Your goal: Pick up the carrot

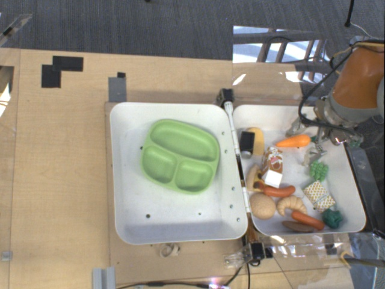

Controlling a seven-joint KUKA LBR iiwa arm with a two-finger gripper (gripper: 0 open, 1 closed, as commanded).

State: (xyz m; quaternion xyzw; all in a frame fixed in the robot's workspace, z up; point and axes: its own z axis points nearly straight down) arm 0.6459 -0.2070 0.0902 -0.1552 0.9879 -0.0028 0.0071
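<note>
Orange carrot (pixel 293 141) among toy food in right bin (pixel 356 188); green tray (pixel 180 156) in left bin (pixel 126 179).

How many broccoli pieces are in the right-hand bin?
2. One green toy broccoli floret lies near the right bin's right wall, below the gripper; a darker green broccoli floret sits in the bin's lower right corner. Others may be hidden under the piled food.

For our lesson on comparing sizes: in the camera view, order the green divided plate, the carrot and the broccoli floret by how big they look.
1. Green divided plate, by far the largest.
2. Carrot, a short orange taper in the right bin.
3. Broccoli floret, slightly smaller than the carrot; the two are close, so this order is less sure.
</note>
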